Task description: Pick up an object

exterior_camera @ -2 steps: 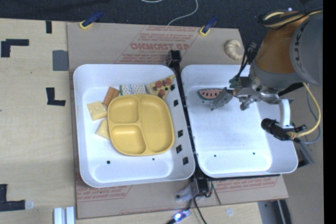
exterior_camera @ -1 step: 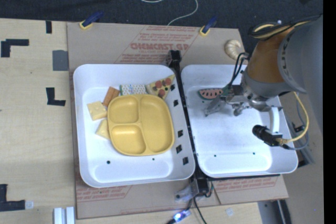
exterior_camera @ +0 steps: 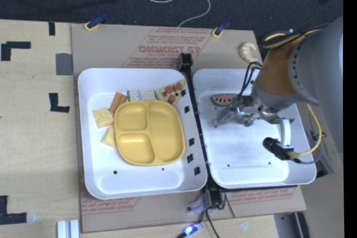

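we see the claw [exterior_camera: 224,117] low in the right bin [exterior_camera: 245,167], just below a watermelon slice [exterior_camera: 223,100], we cannot tell its state, yellow plate [exterior_camera: 149,132] in the left bin [exterior_camera: 97,175]

Even bright light, soft shadows, slight blur.

Right bin [exterior_camera: 245,175]: floor open across the near half and left side. The arm [exterior_camera: 290,72] crowds the far right part, its gripper [exterior_camera: 226,117] low over the middle. Watermelon slice [exterior_camera: 223,100] lies just beyond the gripper, near the far wall. Black fitting with yellow cable [exterior_camera: 281,149] hangs over the right side.

Left bin [exterior_camera: 95,175]: yellow divided plate [exterior_camera: 149,132] takes the centre. Small food pieces [exterior_camera: 111,114] pack the gap between the plate and the far-left walls. Bare strip along the near wall. Black divider [exterior_camera: 192,120] runs between the bins.
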{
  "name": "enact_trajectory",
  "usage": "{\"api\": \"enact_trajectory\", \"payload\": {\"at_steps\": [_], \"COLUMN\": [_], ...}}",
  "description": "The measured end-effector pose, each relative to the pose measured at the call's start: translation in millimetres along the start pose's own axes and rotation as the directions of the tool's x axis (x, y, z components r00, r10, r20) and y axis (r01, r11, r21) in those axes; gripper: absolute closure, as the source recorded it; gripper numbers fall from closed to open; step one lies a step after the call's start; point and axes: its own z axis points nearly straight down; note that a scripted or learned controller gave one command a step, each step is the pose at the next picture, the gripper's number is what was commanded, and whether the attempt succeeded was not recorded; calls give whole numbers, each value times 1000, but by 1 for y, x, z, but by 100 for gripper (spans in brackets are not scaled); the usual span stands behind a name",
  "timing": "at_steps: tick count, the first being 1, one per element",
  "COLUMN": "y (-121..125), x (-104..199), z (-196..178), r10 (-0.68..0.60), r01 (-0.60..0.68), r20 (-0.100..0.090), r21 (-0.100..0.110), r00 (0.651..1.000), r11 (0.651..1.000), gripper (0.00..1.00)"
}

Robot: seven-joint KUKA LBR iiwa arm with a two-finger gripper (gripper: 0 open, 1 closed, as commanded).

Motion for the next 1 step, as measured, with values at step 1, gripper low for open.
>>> {"api": "enact_trajectory", "payload": {"at_steps": [1], "y": [0], "x": [0], "z": [-12], "r10": [0], "r01": [0], "r20": [0], "r21": [-2], "r00": [1000], "r11": [1000], "gripper": [100]}}
